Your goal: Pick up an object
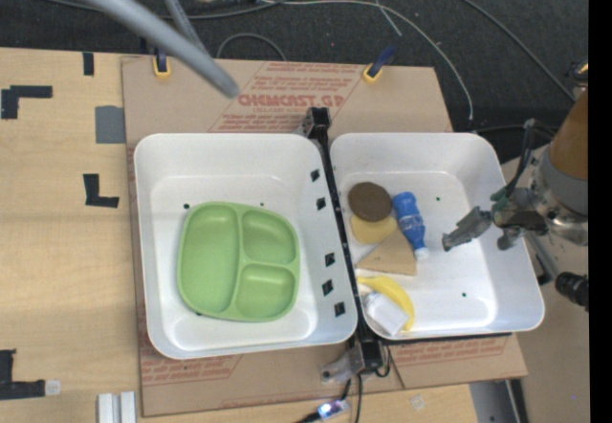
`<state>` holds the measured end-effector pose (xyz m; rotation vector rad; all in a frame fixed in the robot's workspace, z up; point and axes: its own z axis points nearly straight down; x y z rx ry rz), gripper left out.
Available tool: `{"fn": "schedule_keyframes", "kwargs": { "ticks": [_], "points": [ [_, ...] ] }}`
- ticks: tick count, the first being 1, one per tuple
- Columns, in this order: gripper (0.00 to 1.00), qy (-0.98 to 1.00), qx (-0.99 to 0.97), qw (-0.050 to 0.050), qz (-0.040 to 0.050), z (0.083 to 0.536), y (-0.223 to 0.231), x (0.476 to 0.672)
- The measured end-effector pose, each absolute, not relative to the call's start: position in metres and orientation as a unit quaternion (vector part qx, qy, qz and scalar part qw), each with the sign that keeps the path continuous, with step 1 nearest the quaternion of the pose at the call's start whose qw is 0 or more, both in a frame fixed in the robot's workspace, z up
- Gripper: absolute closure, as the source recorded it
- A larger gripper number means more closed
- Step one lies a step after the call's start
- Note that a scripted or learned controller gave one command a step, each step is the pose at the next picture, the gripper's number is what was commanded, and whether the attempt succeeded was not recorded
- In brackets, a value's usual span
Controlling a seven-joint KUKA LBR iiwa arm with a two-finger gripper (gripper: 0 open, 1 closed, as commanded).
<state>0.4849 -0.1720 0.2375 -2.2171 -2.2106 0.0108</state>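
Low, gripper (pixel 466 230) over right bin (pixel 478 301).

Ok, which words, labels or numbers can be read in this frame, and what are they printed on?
"CHEMCAST" in red print, on the cardboard sheet under the two bins; the letters after it, perhaps "G.P", are cut off by the black clamp.
Finer red lines above and below that word: too small to read.
Blue bottle: no legible label.

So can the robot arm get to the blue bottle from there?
Probably yes. The gripper hangs just right of the blue bottle, with only bare bin floor between them.
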Motion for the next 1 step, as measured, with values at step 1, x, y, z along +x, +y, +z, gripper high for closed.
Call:
{"fn": "schedule_keyframes", "kwargs": {
  "ticks": [1],
  "points": [
    [0.00, -0.707, -0.707, 0.001, 0.0005, 0.2429, -0.1716, 0.4873]
  ]
}}
